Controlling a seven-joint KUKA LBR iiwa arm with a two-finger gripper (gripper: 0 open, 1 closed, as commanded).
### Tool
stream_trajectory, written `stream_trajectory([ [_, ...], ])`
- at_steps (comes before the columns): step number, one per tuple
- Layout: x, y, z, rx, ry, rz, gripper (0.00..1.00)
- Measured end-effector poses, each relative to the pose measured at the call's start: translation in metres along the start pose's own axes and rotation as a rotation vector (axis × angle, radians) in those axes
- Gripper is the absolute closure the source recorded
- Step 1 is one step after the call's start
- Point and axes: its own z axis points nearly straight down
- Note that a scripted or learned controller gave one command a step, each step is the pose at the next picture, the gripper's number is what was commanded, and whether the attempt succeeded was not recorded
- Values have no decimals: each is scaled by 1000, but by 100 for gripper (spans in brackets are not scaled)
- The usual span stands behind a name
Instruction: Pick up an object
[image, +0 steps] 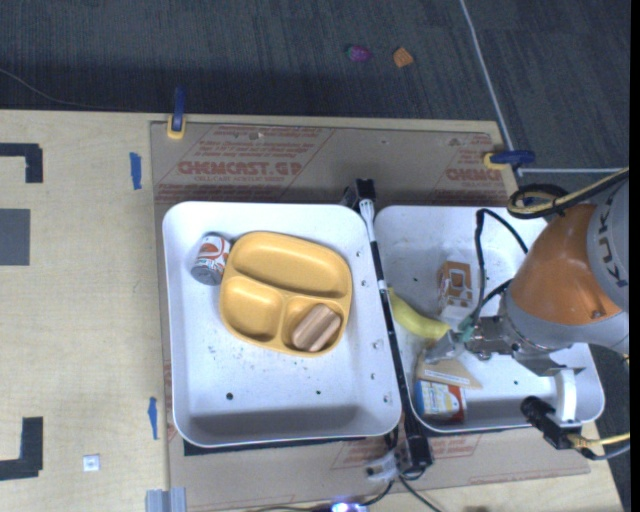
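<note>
The camera view looks down on a bench (80, 330) with two shallow white bins, and the left bin (200, 390) serves here as the landmark. Just right of it, touching along a shared edge, sits the right bin (420, 235). The grey arm with its orange band (565, 275) reaches over that right bin from the far side, away from the left bin. Inside the left bin, toward its upper middle, lies a yellow divided tray (275, 270); a brown sausage-like piece (315, 327) rests in the tray's lower right compartment. A small can (209, 258) lies on its side against the tray's upper left edge. Just beyond the left bin's right wall, a yellow banana (415, 318) lies in the right bin, with a small box (441, 396) below it and an orange-printed packet (455, 285) above it. The gripper (468, 338) hangs low beside the banana; whether it is spread or closed cannot be told.
</note>
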Motion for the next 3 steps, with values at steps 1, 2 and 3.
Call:
stream_trajectory([
  [1,5,0,0,-2,-9,5,0],
  [2,4,0,0,-2,-7,4,0],
  [3,4,0,0,-2,-7,4,0],
])
